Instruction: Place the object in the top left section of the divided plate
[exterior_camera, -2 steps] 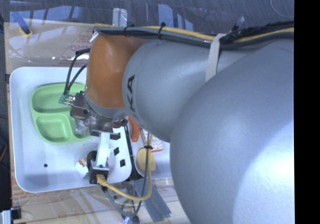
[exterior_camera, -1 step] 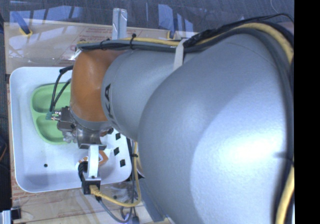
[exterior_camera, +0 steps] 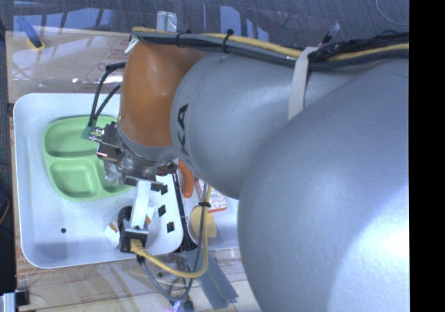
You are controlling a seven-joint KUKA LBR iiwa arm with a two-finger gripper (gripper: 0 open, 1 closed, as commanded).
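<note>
A green divided plate [exterior_camera: 69, 158] lies in the left white bin [exterior_camera: 28, 165]; two of its sections show, one at the back and one at the front left. The arm's orange band and wrist cover the plate's right part. My gripper [exterior_camera: 115, 168] hangs under the wrist, right over the plate's right edge, largely hidden by the wrist. Beside the wrist, an orange elongated thing [exterior_camera: 186, 182] pokes out from under the arm. I cannot make out anything held by the gripper.
The grey arm covers the whole right bin and most of the view. A pale yellow thing [exterior_camera: 202, 224] and a red-and-white label [exterior_camera: 217, 201] peek out under it. A small dark speck [exterior_camera: 64, 230] lies on the left bin's floor.
</note>
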